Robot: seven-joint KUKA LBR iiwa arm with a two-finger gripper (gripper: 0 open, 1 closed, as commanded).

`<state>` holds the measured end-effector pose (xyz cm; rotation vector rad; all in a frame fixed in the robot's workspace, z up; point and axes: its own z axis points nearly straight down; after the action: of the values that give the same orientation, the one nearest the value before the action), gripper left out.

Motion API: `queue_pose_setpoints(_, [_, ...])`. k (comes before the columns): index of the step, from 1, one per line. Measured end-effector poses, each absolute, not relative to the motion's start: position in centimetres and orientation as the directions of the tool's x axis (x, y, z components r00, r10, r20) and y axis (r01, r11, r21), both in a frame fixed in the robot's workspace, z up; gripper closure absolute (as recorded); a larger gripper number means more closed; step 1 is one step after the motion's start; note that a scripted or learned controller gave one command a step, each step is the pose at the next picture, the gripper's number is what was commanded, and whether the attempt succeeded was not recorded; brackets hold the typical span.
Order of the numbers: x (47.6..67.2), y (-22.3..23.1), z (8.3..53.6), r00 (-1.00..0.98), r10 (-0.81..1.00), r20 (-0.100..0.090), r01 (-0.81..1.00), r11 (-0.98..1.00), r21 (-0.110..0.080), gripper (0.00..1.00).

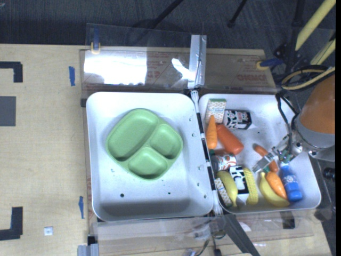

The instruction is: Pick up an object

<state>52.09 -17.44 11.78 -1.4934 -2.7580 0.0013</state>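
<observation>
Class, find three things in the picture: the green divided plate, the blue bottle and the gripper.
green divided plate [144, 143]: camera view, on its central ridge.
blue bottle [291, 185]: camera view, on its body.
gripper [272, 159]: camera view, midway between its fingertips.

Single fixed camera, mounted above the bench [37, 143] and looking down at a slant. Both white bins lie in frame: the left bin [101, 116] near centre, the right bin [266, 103] toward the right edge. Dark floor [106, 4] fills the far side.
</observation>
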Motion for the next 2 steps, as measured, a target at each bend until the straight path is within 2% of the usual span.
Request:
queue_pose_setpoints(1, [56.40,-17.88,8.51,-0.629,0.777,-0.003,0.777,0.629,0.002,0.00])
queue_pose_setpoints(2, [56.65,-17.97,9.39,-0.628,0.778,-0.008,0.778,0.628,0.006,1.00])
